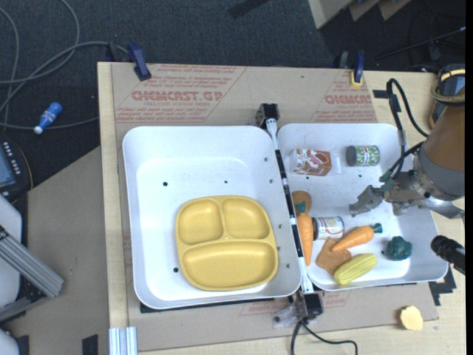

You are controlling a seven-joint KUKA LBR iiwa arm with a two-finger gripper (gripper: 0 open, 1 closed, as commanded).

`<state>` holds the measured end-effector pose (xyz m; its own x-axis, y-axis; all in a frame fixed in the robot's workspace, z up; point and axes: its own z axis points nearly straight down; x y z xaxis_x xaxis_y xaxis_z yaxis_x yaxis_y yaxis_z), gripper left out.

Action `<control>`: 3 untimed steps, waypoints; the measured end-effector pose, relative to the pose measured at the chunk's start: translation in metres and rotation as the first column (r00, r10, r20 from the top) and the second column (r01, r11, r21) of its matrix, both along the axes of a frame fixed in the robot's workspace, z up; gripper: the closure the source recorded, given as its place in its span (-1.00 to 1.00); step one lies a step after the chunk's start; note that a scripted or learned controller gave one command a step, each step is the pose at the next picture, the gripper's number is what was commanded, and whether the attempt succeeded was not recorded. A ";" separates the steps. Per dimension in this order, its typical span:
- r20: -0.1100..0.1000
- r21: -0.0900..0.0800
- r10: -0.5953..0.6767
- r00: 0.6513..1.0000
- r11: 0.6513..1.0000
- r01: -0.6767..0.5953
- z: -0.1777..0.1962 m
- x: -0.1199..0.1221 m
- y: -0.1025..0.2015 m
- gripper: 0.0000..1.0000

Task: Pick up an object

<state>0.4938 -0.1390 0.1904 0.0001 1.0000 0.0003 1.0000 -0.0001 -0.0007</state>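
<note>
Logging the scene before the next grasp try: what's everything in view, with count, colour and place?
bins: 2, white, side by side on the bench
tray: 1, yellow, left bin
packet: 1, red-brown, right bin, far side
can: 1, green, right bin, far side
bottle: 1, white, right bin centre
carrots: 2, orange, right bin
corn: 1, yellow, right bin, near edge
broccoli: 1, green, right bin
clamps: 2, blue, bench's far edge
gripper: 1, grey, over right bin

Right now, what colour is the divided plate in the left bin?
Yellow divided plate, clearest in the camera view.
</note>
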 end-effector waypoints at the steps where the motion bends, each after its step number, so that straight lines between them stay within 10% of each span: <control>1: 0.021 -0.004 0.002 1.000 1.000 -0.002 -0.078 -0.006 0.015 -1.00; 2: 0.009 -0.002 0.000 1.000 1.000 0.000 -0.075 -0.010 0.016 1.00; 3: 0.008 -0.001 -0.001 1.000 1.000 0.001 -0.075 -0.011 0.016 -1.00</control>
